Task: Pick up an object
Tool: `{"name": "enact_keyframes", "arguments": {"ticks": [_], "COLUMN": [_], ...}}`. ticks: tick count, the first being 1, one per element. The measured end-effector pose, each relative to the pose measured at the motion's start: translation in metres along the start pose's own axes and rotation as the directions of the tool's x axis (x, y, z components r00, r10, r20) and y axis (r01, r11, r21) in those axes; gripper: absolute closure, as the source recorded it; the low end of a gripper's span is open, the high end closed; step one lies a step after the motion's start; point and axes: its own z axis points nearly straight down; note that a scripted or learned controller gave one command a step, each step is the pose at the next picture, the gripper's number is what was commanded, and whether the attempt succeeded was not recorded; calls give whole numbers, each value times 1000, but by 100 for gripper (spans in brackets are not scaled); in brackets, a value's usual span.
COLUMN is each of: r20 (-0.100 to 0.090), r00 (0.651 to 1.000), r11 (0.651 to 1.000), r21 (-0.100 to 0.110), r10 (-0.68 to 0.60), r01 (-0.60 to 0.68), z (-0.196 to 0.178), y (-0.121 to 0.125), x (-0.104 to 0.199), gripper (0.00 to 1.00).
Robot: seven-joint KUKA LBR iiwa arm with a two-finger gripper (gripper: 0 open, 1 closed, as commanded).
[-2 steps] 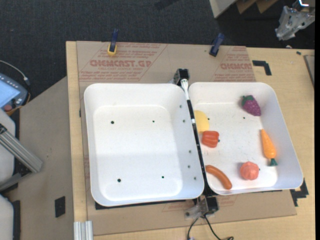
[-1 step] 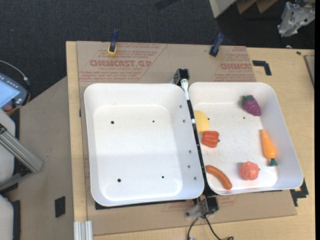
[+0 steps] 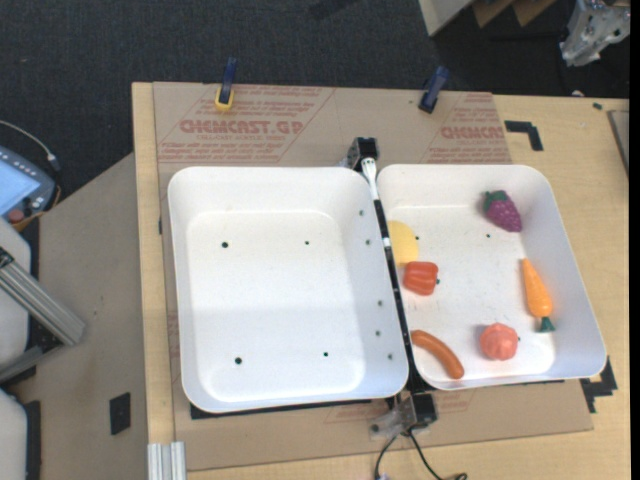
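The right bin point(image 3: 455, 180) holds several toy foods. A purple bunch of grapes point(image 3: 503, 211) lies at its far right corner. An orange carrot point(image 3: 536, 290) lies along the right wall. A yellow piece point(image 3: 402, 240) rests against the left wall, with a red-orange pepper point(image 3: 421, 278) just in front of it. An orange-brown sausage point(image 3: 438, 354) lies at the near left corner, and a pinkish-red round fruit point(image 3: 499, 341) sits to its right.
The left bin point(image 3: 190, 268) stands beside the right one, their walls touching along the middle. Both rest on a cardboard sheet point(image 3: 300, 118) held by two clamps point(image 3: 226, 92) at the far edge. A pale metal part point(image 3: 593, 26) shows at the top right.
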Motion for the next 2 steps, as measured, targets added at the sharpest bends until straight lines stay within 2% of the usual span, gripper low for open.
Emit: {"name": "enact_keyframes", "arguments": {"ticks": [2], "r20": [5], "r00": [1000], "r11": [1000], "r21": [-10], "r10": [-1], "r01": [1], "z": [-22], "y": [2], "x": [0], "gripper": [100]}}
